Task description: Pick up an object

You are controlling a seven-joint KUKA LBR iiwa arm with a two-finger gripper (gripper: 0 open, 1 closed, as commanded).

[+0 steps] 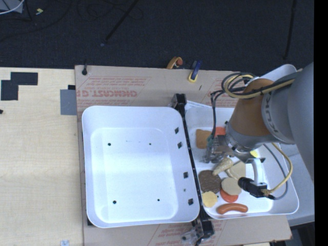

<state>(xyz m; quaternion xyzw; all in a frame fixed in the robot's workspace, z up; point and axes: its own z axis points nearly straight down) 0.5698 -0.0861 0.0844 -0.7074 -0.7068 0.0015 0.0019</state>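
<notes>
From my seat I see the arm [266,111] reaching in from the right, bent down over the right bin [289,201]. Its end effector [214,150] sits low among the toy food there, and I cannot tell its state. The pieces lie crowded in the bin's near-left part: an orange-brown slice [202,138] by the divider, a small red piece [220,130] just beside it, a dark brown round piece [207,180], a pale yellow piece [209,199], a tan piece [223,166] next to the end effector, a round disc [230,187] with a red rim, and a red sausage [232,208] nearest the front wall. The left bin [97,122] lies alongside on the surface [41,163].
</notes>
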